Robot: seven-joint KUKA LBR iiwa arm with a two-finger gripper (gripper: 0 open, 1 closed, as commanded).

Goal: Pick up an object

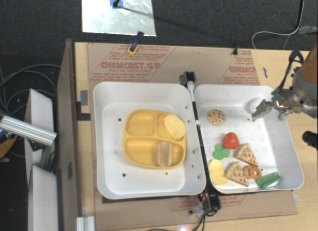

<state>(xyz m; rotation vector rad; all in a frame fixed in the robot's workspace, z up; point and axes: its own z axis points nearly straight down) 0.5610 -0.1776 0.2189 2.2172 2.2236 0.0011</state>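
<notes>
Hovered over the right bin's [293, 165] upper right part: end effector [266, 107], fingers spread apart, nothing between them. Left of it, well apart, lay a cookie [216, 117]; below and to its left, a red tomato [230, 140], waffle wedges [247, 154], a pretzel [251, 171], green pieces. Farther left, a yellow tray [149, 138] in the left bin [107, 125].

Red print reading "CHEMCAST GP" is showing on the brown protective sheet [164, 58] lying over the counter, once behind the left bin at the upper left and again, partly visible, behind the right bin at the upper right. Smaller red lines beneath each logo are staying too fine to read.
</notes>
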